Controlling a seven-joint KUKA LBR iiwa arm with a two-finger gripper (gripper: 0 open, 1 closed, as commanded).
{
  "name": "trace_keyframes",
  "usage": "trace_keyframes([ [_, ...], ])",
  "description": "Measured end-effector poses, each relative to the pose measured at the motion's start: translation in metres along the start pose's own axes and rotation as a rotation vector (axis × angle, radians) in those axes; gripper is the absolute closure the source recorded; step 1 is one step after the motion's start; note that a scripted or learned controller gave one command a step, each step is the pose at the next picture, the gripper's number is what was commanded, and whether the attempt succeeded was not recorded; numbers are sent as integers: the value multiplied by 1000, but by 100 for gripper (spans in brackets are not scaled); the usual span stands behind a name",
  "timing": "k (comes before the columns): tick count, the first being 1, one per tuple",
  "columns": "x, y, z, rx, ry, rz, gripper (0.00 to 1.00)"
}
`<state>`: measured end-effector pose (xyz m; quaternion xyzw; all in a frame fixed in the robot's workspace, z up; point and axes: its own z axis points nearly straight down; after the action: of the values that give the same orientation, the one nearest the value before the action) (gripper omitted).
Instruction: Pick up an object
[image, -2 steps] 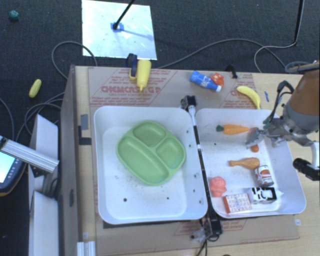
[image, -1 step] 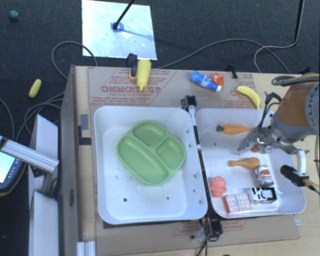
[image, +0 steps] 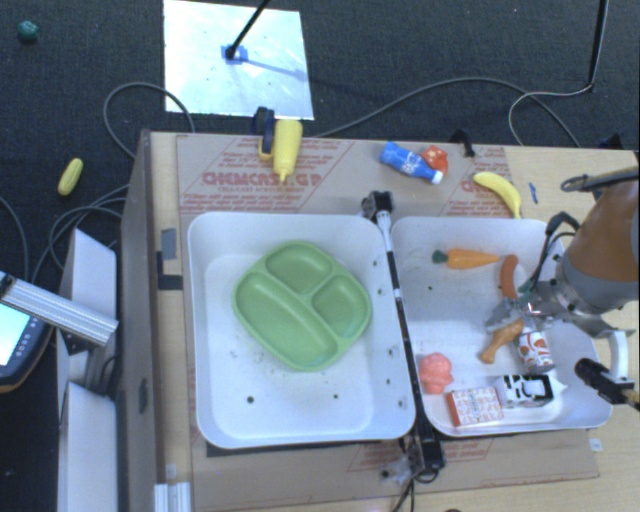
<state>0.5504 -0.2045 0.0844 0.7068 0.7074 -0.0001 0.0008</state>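
Note:
In the right bin (image: 440, 310) lie an orange carrot (image: 470, 259), a red sausage (image: 509, 275), a brown drumstick-shaped piece (image: 500, 341), a small red-and-white can (image: 535, 350), a pink lump (image: 435, 372), a flat red-patterned box (image: 474, 405) and a black-and-white item (image: 527, 390). My gripper (image: 518, 318) hangs low at the bin's right side, just above the drumstick piece and the can, below the sausage. The wrist body hides how it stands relative to them.
The left bin (image: 215, 300) holds a green divided plate (image: 302, 304). Behind the bins on the bench lie a yellow bottle (image: 286, 145), a blue bottle (image: 412, 162) and a banana (image: 498, 190). The arm's orange band (image: 610, 235) rises over the right bin's right wall.

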Motion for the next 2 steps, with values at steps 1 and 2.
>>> trace_keyframes([
  [1,55,-21,0,0,2,-3,0],
  [2,54,-21,-11,-3,1,-3,100],
])
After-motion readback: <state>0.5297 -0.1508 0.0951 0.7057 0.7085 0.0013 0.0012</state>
